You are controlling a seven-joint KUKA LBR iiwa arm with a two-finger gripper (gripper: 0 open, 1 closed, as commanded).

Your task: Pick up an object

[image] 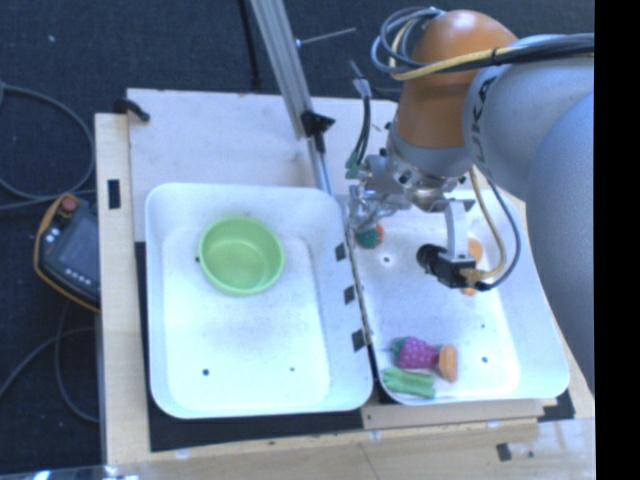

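Hard against the near rim of the right bin [500, 363] lie a green pod [408, 382], a purple toy [416, 352] and an orange piece [447, 362], bunched together and touching. Farther back in that bin, by its left wall, the gripper [366, 216] hangs under the grey arm [530, 118] with a small green-and-orange toy [371, 235] right at its tip, though whether it is clamped on that toy or loose cannot be told. A green bowl [241, 255] sits in the far left part of the left bin [250, 368], well apart from the rest.
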